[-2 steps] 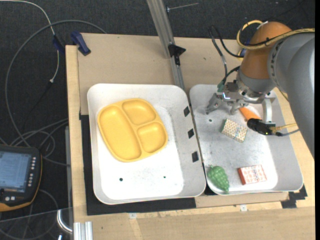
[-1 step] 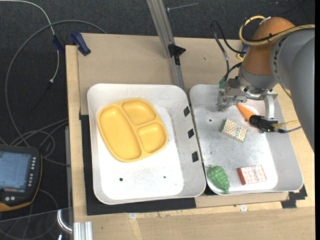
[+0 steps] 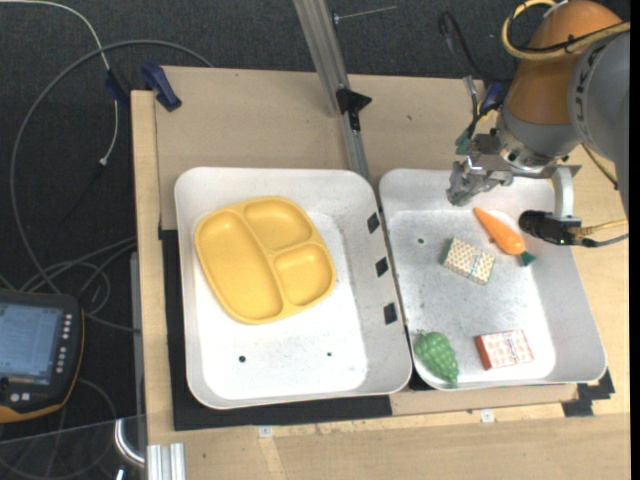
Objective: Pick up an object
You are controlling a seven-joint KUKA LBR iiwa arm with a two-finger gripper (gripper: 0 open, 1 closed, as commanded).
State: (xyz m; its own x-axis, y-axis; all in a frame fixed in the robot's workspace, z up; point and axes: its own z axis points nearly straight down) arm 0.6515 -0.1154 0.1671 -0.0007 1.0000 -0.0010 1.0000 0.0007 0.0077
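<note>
My gripper hangs over the far edge of the right bin, just left of an orange carrot toy with a green tip. Nothing shows between its fingers. Toward the bin's middle lies a small patterned beige block. A red and white box rests near the front, and a green knobbly toy sits at the front left corner.
The left bin bears a yellow divided plate. A metal post rises behind the bins. The orange wrist band and grey arm fill the upper right. A tablet lies off the bench at left.
</note>
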